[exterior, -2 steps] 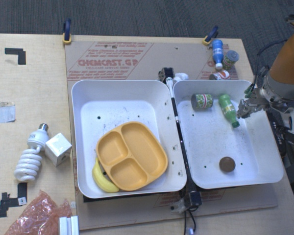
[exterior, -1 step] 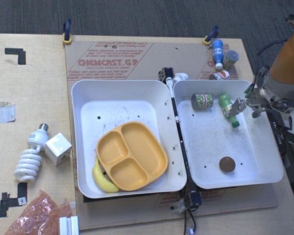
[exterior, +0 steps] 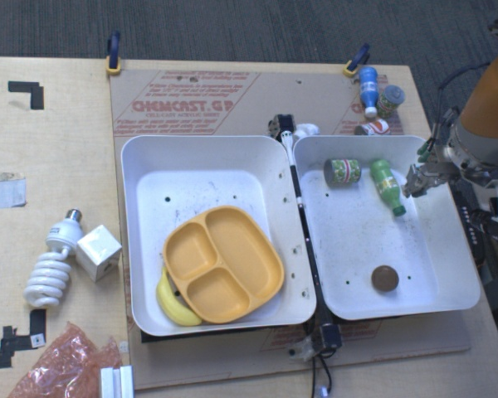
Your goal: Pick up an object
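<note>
In the right bin [exterior: 448, 284], a green can [exterior: 342, 171] lies on its side near the back wall. A green bottle [exterior: 387, 186] lies next to it, and a brown round object [exterior: 385, 279] sits toward the front. My gripper [exterior: 418, 181] hangs at the bin's right rim, just right of the green bottle, with the arm's orange band behind it. I see nothing held in it. The left bin [exterior: 141, 222] holds a yellow divided plate [exterior: 224, 264] that partly covers a banana [exterior: 174, 303].
Behind the right bin stand a blue bottle [exterior: 368, 89], a small jar [exterior: 390, 99] and a red-white item [exterior: 373, 127]. Left of the bins lie a spiral light bulb [exterior: 51, 265], a white cube [exterior: 98, 251] and a red mesh bag [exterior: 66, 363].
</note>
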Robot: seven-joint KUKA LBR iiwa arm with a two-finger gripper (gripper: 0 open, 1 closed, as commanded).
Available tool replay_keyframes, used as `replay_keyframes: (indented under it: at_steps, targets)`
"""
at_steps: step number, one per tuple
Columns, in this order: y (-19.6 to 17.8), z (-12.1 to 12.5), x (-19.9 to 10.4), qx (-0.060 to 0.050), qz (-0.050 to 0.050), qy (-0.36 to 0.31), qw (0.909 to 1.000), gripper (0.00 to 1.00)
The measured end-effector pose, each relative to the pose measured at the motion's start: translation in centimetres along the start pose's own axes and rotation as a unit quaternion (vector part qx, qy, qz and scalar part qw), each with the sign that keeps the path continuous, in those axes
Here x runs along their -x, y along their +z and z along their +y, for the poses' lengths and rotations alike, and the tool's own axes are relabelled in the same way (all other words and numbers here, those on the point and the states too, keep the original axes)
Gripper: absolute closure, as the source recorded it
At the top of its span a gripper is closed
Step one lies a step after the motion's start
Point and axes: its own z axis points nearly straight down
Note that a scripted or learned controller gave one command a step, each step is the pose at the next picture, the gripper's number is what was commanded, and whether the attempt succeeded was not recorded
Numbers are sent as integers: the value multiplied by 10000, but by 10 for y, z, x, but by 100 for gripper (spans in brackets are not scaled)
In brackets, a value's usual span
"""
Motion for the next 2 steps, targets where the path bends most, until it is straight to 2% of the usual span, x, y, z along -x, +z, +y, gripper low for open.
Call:
replay_keyframes:
  at_steps: [1, 2]
  targets:
    - [0, 0, 0, -1, 0, -1, 10000, 0]
    - [56, 55, -2, -35, 24, 20, 10000, 0]
